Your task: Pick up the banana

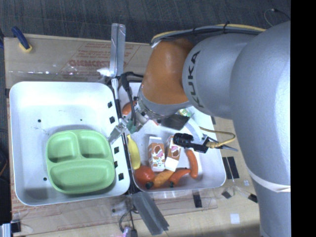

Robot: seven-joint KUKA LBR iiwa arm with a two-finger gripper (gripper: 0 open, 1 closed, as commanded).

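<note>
**Camera view: arm low over the right bin, banana lying by the divider**

Camera view looks down on two white bins side by side. The left bin holds a green divided tray, which sits toward its near right part.

The right bin is crowded. The banana lies along its left wall, just beside the divider between the bins, its length running roughly toward and away from the camera. Near its lower end sits a red tomato-like piece, touching an orange carrot-shaped piece. Two small cartons stand side by side in the middle, and a sausage-like piece lies to their right.

The grey arm with its orange band reaches in from the right and hides much of the right bin's far part. The gripper hangs just above the banana's upper end, close to the divider (whether it touches the fruit cannot be told). Its parts are too small and cluttered to judge, so I cannot tell whether it is spread or closed. Nothing is visibly held.
</note>
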